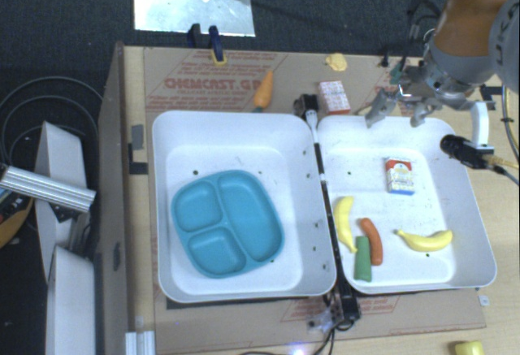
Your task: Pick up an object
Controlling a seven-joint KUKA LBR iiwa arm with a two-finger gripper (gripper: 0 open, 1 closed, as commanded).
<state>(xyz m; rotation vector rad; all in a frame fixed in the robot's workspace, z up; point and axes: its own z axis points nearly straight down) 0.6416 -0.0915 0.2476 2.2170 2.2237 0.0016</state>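
Observation:
My gripper (399, 112) hangs over the far edge of the right bin (467, 207), its two fingers spread apart with nothing between them. Inside that bin lie a small red and white box (399, 176), two yellow bananas (345, 222) (425, 240), a red sausage (372, 239) and a green vegetable (361, 258). The box sits closest to the gripper, a little nearer the front. The other items cluster at the bin's front.
The left bin (195, 134) holds a blue divided plate (227, 222). Behind the bins on the cardboard lie a carrot (263, 89), a small pink box (334, 97) and a yellow scrap (336, 62). A black fixture (463, 150) juts over the right bin's far right rim.

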